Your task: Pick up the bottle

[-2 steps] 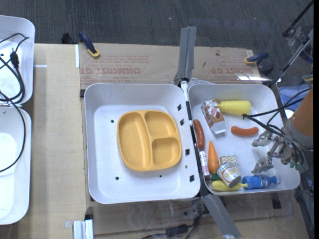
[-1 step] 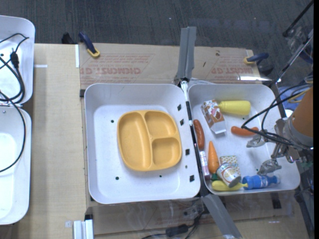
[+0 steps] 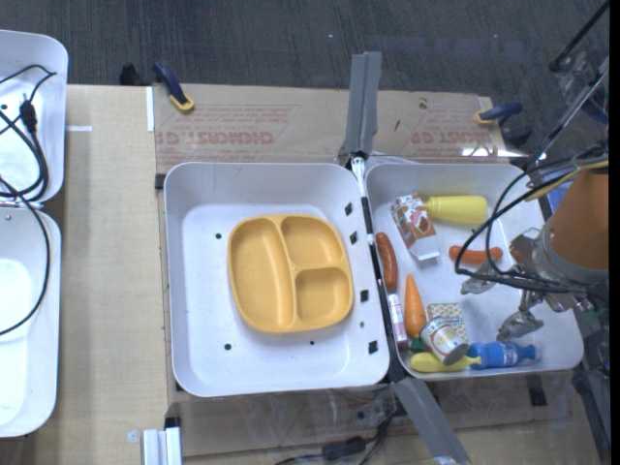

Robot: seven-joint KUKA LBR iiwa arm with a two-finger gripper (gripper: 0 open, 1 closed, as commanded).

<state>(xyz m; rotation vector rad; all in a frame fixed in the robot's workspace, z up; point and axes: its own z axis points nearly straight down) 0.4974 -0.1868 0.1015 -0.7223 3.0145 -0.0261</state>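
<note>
Lying flat: glossy blue plastic bottle (image 3: pixel 504 356) | gripper (image 3: pixel 526 318) just above, finger state unclear | 3-compartment yellow tray (image 3: pixel 290 272)

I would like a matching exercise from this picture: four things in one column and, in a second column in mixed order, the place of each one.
Things:
1. yellow divided plate
2. blue bottle
3. yellow bottle
4. carrot

Places:
A. far end of the right bin
B. middle of the left bin
C. near edge of the right bin, below the gripper
D. right bin, near the wall shared with the left bin

Pairs: 1-B, 2-C, 3-A, 4-D
</note>
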